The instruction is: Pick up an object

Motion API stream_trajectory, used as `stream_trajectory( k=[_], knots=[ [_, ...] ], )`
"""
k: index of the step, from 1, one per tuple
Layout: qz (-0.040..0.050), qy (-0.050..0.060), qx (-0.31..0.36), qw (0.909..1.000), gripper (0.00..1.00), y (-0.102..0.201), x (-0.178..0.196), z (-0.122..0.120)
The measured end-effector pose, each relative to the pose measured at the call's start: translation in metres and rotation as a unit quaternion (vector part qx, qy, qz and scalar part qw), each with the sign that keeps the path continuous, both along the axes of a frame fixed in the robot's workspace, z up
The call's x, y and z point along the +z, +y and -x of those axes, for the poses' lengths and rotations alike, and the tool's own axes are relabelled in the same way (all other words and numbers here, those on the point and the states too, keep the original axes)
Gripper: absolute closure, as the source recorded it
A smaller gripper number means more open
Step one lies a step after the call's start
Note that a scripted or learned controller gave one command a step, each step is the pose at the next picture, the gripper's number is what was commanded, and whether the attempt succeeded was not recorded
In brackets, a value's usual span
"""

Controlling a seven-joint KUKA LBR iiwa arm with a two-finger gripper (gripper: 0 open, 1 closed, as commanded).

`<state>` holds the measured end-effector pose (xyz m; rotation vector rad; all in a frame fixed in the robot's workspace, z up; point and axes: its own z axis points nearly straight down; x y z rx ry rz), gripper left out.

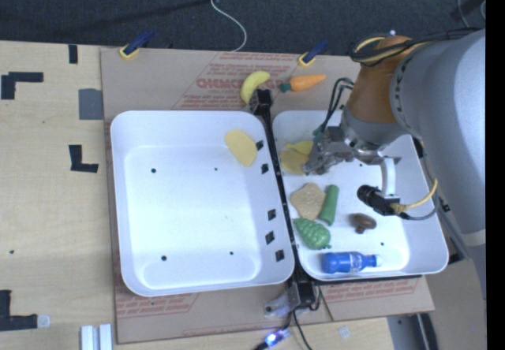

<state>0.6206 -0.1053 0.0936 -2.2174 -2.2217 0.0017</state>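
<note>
1 arm (442,104) — reaching from right | wrist angled down-left | over right bin (410,258)

one fixed camera above the bench (47,183) — looking down aslant on both bins.

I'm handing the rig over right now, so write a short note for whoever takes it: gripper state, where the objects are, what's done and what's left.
Gripper: low in the right bin, at its upper left beside a yellow piece; nothing visibly held.
Right bin: tan piece, green cylinder, green bumpy toy, blue bottle, small brown item.
Left bin: one yellow piece by the divider.
Outside, behind the bins: banana, carrot.
Done: arm in position over the right bin.
Left: grasp and lift one object.
</note>
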Motion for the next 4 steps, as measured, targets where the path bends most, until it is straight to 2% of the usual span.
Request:
stream_trajectory(
  k=[1, 2, 3, 4],
  knots=[
    [0.0012, 0.0, -0.004, 1.0, 1.0, -0.065, -0.009, 0.056],
    [0.0002, -0.008, 0.005, 1.0, 1.0, 0.011, 0.107, 0.006],
    [0.0007, 0.002, -0.001, 1.0, 1.0, 0.009, 0.067, 0.034],
    [0.0016, -0.001, -0.001, 1.0, 1.0, 0.001, -0.014, 0.015]
  ],
)
